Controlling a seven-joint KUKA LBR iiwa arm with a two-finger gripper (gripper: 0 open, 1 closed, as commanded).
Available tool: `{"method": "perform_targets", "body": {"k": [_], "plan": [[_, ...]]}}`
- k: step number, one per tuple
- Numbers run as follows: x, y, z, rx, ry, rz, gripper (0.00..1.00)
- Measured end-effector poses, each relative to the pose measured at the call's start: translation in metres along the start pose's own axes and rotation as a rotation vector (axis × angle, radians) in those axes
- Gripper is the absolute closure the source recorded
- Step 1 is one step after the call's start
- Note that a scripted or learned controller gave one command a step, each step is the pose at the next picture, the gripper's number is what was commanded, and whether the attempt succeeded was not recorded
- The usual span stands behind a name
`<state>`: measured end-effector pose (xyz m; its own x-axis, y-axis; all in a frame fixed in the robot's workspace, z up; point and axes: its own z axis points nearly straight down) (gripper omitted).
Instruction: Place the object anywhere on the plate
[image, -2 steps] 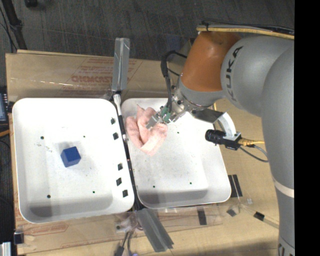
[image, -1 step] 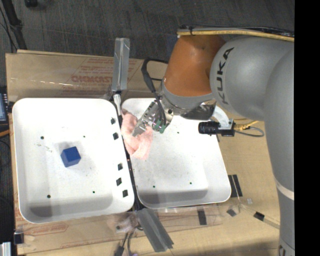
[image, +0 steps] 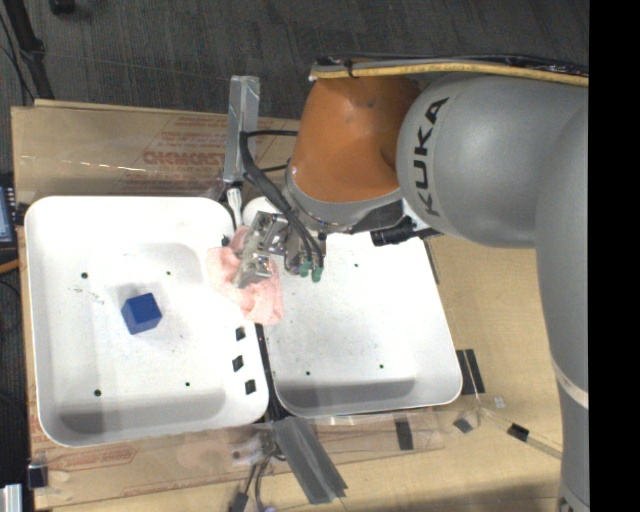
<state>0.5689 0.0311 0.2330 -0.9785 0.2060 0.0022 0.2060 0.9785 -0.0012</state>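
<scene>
Grey KUKA arm (image: 500, 150) looms closest. Gripper (image: 268, 255) hangs above pink crumpled cloth-like object (image: 250, 282), draped over ridge between white bins (image: 60, 300). Fingers' state: cannot tell. Looks soft, light; pinch bunched middle. Small blue cube (image: 142, 312) left.

Two white bins (image: 60, 330) side by side, cardboard sheet (image: 120, 140) beneath, dark carpet (image: 150, 40) beyond

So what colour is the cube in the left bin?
Blue: the cube shows plainly against the white bin in the camera view.
</scene>
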Motion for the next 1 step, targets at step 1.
{"method": "perform_targets", "body": {"k": [1], "plan": [[0.0065, 0.0511, 0.0001, -0.001, -0.005, -0.214, 1.00]]}}
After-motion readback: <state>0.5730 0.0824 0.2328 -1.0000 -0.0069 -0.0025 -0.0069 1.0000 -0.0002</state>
